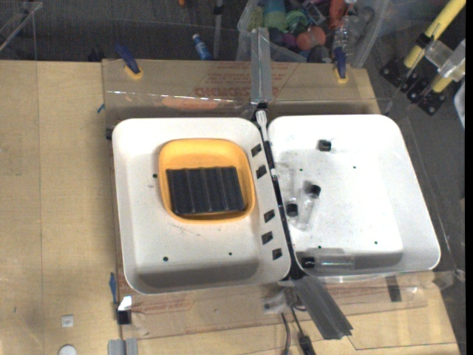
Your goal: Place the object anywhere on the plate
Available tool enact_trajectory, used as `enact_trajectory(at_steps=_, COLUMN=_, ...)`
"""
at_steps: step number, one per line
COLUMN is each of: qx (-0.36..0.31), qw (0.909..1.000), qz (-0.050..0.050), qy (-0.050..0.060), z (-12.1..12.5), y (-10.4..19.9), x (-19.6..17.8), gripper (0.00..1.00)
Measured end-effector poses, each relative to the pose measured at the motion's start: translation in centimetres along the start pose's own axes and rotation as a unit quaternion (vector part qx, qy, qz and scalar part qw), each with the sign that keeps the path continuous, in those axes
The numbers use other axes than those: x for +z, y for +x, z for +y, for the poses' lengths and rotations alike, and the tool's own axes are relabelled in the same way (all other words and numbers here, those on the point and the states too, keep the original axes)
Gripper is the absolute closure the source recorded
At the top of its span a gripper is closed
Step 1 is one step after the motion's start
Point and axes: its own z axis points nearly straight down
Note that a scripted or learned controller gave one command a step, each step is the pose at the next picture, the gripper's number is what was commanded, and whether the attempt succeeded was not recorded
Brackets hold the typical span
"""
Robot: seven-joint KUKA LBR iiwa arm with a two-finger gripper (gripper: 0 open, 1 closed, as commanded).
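Claw first: I cannot tell how far open it is, or if it has hold of anything.

On the bench sit two white bins side by side. The left bin [140,220] has a yellow-orange plate [171,156] in it. A black ribbed block [205,189] lies flat on the plate, near its front edge. It has long grooves running from back to front. I cannot tell what it is made of.

The right bin [384,198] holds some tiny things that are hard to make out. One small black bit [323,146] lies near the back. Two more small black bits [313,190] lie close together near the middle wall. They seem to sit on something see-through, but it is too blurry to be sure. At the front of this bin is a long see-through piece [329,259], also hard to name.

Between the bins runs a dark strip [267,198] with little black squares along it.

Behind the bins lies a clear sheet [222,87] with red writing on it. The letters are too faint and blurry to read. Two blue clamps [131,65] hold it at the back corners.

Farther back, a clear tub [314,13] is packed with toys of many colours, and the top edge of the view cuts it off. At the top right, a yellow and black thing [436,46] is cut off by the edge too.
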Motion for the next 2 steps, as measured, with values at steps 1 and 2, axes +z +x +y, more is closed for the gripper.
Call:
enact_trajectory(at_steps=1, qx=-0.040, qw=0.9992, qz=0.000, qy=0.000, z=-0.25, y=0.19, x=-0.41, gripper=1.00)
enact_trajectory(at_steps=2, qx=-0.107, qw=0.9943, qz=0.000, qy=0.000, z=-0.22, y=0.18, x=-0.39, gripper=1.00)
